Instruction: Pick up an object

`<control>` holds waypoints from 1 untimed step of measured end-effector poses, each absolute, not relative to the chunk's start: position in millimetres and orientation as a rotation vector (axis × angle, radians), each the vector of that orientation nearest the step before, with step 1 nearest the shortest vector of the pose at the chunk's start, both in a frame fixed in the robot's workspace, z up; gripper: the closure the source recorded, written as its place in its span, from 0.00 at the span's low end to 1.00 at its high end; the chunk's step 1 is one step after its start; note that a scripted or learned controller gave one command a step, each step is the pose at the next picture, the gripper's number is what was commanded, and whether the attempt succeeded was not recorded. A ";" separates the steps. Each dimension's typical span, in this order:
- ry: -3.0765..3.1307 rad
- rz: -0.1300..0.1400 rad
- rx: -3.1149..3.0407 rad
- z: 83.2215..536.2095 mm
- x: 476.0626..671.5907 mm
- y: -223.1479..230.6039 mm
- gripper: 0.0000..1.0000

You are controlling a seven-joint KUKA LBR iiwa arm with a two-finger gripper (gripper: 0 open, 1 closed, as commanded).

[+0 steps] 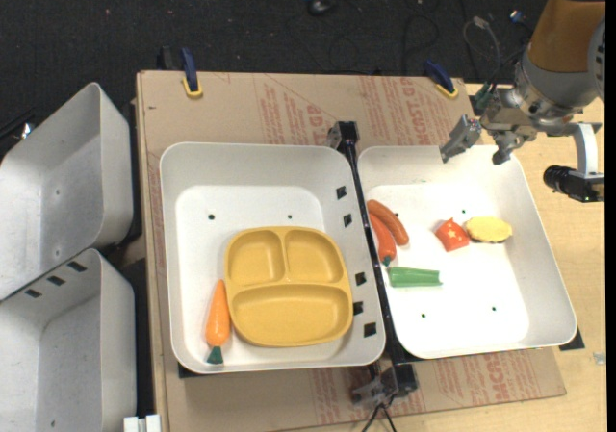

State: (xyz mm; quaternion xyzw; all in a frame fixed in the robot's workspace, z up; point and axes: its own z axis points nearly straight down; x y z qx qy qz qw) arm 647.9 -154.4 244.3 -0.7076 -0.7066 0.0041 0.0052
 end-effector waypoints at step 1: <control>-2.223 0.001 -2.221 252.7 650.3 -154.0 0.00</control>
